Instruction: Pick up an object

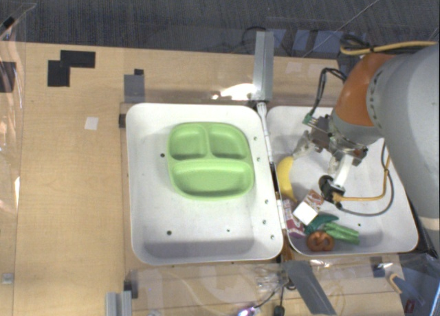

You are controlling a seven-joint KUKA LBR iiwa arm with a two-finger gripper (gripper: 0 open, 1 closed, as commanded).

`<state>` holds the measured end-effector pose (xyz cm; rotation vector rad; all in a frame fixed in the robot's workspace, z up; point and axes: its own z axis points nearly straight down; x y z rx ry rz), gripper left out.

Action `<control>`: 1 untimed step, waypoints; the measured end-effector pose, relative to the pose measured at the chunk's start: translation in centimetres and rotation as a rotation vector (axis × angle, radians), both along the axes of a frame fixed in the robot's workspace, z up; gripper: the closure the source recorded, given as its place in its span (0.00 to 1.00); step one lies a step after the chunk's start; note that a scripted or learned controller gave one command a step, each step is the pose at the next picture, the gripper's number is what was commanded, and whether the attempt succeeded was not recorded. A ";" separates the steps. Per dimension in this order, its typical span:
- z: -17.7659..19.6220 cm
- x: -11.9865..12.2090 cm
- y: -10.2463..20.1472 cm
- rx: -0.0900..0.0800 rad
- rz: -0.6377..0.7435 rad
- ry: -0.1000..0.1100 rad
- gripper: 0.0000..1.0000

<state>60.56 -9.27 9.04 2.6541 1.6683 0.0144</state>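
Nearest my camera, at the front edge of the right bin [399,242], I see a small brown-red round fruit [320,241] touching a green pepper-like item [338,231]. That green item's long axis runs left to right, tilted slightly down toward the right. Just behind them is a small white-and-red packet [307,210], set askew.

Banana [284,177]: lies against the right bin's left wall, long axis running front to back, one tip toward the far side and the other toward me.

Tool [324,156]: hangs over the middle of the right bin, to the right of the banana and apart from it. Two pale fingers [303,145] splay apart, so I read it as spread, with nothing between them.

Left bin [148,239]: holds a green divided tray [209,159], two small compartments at the far side, one wide compartment nearer me.

Both bins sit side by side on the wooden counter [69,191].
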 end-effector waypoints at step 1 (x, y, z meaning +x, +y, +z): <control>0.0 0.0 0.0 0.000 0.000 0.000 0.00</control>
